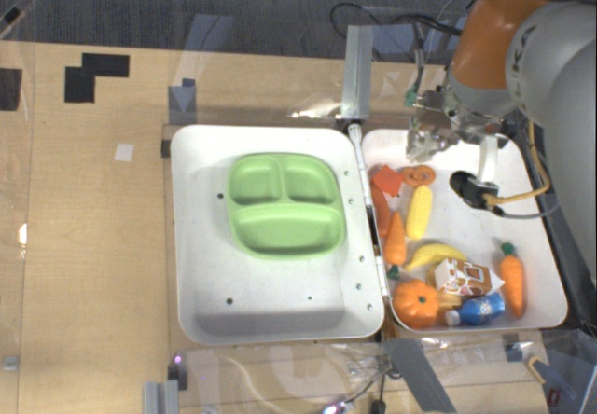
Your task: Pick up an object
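Observation:
My gripper hangs over the far end of the right bin, just above a small orange round piece. Nothing shows held in it. Toy food lies in the right bin: a yellow corn cob, an orange-red wedge, a carrot along the left wall, a banana, a pumpkin, a printed snack box, a blue item and a second carrot at the right.
The left bin holds a green divided plate. A metal post stands behind the seam between the bins. Cables and a black fitting hang off the arm over the right bin's far right part.

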`<act>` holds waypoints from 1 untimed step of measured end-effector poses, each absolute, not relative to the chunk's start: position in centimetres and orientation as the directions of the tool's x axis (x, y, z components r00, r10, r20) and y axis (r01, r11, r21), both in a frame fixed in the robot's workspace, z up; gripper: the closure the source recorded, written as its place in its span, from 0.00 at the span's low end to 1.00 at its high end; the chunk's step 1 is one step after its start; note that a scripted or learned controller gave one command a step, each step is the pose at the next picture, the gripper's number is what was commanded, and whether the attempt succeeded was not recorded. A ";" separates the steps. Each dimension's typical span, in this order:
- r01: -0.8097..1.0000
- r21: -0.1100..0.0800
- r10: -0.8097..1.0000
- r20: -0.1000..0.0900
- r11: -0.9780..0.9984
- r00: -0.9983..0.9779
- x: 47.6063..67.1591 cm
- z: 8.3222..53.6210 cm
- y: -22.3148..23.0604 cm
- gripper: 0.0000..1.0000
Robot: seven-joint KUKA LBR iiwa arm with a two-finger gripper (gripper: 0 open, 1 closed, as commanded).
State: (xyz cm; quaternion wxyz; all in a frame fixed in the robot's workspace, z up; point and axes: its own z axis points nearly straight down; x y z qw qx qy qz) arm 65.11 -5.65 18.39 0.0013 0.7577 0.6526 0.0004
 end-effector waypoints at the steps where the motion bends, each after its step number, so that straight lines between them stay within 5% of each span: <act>1: 0.981 0.003 0.981 0.001 -0.195 0.195 66.2 19.7 -3.1 1.00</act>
